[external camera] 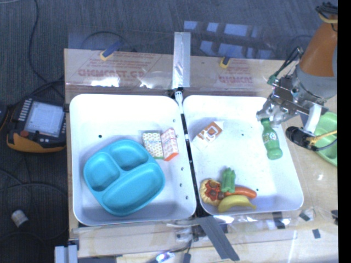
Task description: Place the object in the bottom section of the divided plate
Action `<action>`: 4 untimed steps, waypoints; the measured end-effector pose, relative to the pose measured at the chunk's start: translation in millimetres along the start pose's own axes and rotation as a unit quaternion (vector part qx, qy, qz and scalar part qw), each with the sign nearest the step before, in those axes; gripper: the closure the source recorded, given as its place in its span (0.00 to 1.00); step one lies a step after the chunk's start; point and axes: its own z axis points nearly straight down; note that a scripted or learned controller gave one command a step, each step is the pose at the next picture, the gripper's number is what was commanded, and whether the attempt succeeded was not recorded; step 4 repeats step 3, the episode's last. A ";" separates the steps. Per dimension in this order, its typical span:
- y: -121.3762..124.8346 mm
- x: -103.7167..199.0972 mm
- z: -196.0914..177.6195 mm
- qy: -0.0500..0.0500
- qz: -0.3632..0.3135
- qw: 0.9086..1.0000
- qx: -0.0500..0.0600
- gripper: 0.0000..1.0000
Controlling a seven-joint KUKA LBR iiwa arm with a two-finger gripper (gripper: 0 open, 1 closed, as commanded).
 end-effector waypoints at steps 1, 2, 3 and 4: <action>-0.2 0.7 -8.1 -0.001 -0.001 1.000 0.001 1.00; -0.2 0.7 -8.1 -0.001 -0.001 1.000 0.001 0.00; -12.4 4.8 -52.5 0.002 -0.041 0.999 -0.001 0.00; -12.4 4.8 -52.5 0.002 -0.041 0.999 -0.001 0.00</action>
